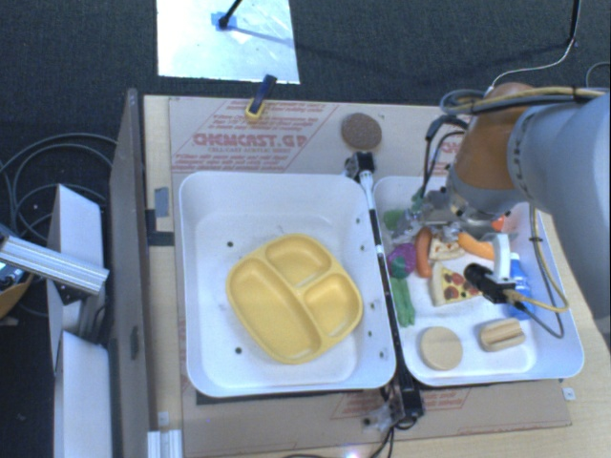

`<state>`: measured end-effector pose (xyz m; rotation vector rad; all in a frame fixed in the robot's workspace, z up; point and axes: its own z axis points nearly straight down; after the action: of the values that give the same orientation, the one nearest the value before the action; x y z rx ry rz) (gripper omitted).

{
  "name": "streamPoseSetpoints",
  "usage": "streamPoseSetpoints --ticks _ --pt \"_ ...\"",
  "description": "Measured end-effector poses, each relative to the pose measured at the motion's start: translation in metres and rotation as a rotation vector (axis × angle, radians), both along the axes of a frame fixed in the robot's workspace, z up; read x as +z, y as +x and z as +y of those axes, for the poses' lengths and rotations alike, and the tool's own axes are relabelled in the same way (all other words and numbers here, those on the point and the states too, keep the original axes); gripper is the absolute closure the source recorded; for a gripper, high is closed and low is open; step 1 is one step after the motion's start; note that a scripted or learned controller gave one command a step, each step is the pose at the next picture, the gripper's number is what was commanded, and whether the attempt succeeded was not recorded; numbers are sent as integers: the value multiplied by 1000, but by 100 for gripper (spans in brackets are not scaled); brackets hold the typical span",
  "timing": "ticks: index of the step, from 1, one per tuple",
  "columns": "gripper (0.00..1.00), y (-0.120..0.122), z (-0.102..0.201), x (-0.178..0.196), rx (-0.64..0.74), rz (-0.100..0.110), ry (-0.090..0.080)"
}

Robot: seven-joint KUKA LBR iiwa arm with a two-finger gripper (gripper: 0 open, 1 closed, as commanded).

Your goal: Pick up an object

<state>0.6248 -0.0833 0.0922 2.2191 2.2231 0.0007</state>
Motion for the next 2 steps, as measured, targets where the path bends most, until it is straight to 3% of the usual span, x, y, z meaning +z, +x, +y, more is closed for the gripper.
streamPoseSetpoints --ticks 1,2 --pt "0 19 -29 -3 -1 2 4" --pt "0 46 -70 33 -2 -7 -3"
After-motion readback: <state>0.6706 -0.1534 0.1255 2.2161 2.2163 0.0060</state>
